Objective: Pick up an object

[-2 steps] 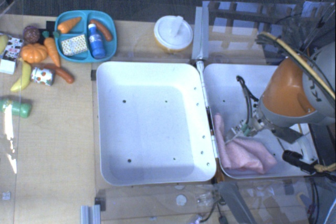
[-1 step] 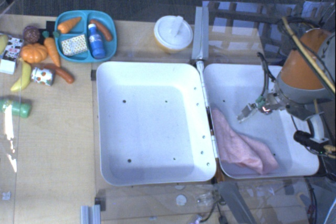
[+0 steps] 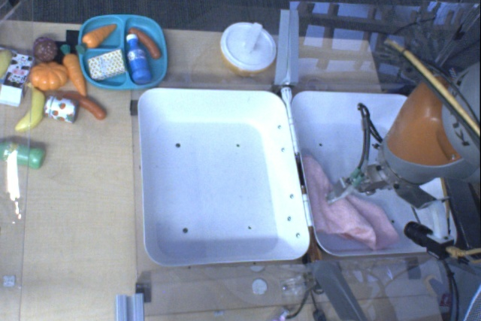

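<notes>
the big grey arm (image 3: 451, 113) comes in from the right side. its orange band (image 3: 421, 133) sits just above the wrist. the arm bends down and to the left. at its end, the gripper (image 3: 347, 190) hangs low and points left.

The arm (image 3: 443, 124) at the right of the frame is grey, with a broad orange band (image 3: 421, 133) shaped like a cone (its brightest part). Below the band sits a grey wrist ring. Thin dark cables (image 3: 366, 133) loop along its left side toward the small metal gripper (image 3: 350, 188), which looks silvery with greenish parts.
</notes>
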### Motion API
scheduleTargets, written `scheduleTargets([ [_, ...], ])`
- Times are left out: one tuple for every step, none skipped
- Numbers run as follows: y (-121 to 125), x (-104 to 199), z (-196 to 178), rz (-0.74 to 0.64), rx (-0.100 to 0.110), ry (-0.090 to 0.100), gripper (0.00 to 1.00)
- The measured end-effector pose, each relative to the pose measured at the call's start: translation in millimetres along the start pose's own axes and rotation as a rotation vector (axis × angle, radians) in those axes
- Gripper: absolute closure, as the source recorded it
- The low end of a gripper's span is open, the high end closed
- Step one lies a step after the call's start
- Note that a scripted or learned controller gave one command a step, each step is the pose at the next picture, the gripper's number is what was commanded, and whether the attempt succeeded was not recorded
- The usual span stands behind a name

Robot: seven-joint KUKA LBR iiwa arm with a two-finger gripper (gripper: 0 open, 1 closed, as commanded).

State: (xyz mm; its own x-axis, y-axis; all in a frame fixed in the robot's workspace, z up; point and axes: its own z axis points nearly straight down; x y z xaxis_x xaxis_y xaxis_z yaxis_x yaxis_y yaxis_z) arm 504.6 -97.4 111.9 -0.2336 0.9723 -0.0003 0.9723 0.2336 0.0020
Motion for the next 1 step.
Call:
scheduleTargets([
  [-8.6, 8.5, 19.2, -0.098, -0.021, -0.009, 0.00],
])
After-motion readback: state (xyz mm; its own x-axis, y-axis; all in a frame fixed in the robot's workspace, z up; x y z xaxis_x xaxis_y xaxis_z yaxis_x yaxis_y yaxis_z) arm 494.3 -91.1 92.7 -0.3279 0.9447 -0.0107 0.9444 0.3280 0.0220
